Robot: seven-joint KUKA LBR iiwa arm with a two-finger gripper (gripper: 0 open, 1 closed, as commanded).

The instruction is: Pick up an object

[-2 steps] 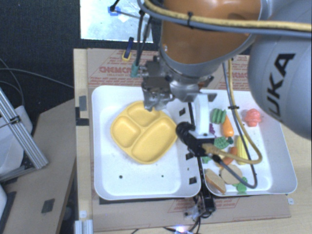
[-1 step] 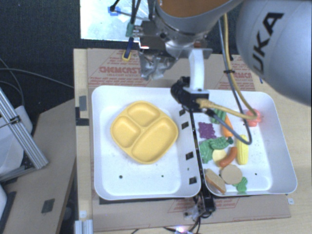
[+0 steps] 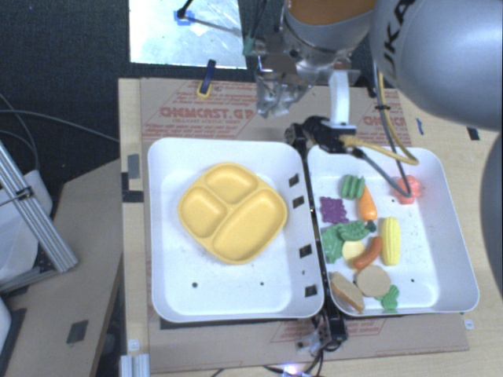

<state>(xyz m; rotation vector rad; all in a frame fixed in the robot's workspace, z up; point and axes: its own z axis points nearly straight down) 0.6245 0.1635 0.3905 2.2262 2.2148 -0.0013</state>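
The largest thing seen is the grey arm (image 3: 440, 45), which comes in from the right, high above the bench. Its gripper (image 3: 277, 99) hangs over the cardboard behind the two bins, apart from every object; whether it is closed or not cannot be told, because the end is blurred.

Next in size are the two white bins. In the left bin (image 3: 169, 289) a yellow divided plate (image 3: 233, 211) lies flat, near the middle. It looks stiff and light, but it is wide and low, so it is judged hard to take except by its rim.

The right bin (image 3: 452, 273) holds the small toy foods, close together in its left half. A yellow corn cob (image 3: 390, 239) lies beside a sausage (image 3: 367, 254), and above them an orange carrot (image 3: 367, 203) lies next to a green vegetable (image 3: 351, 186). A pink piece (image 3: 406, 190) lies more apart, near the far side. These pieces are probably light, hard plastic and somewhat slippery. The corn cob is judged a good choice, to be taken across its narrow middle.

The neighbours touching it may be pushed, and the yellow cables (image 3: 385, 151) over the far bin edge may be in the way.
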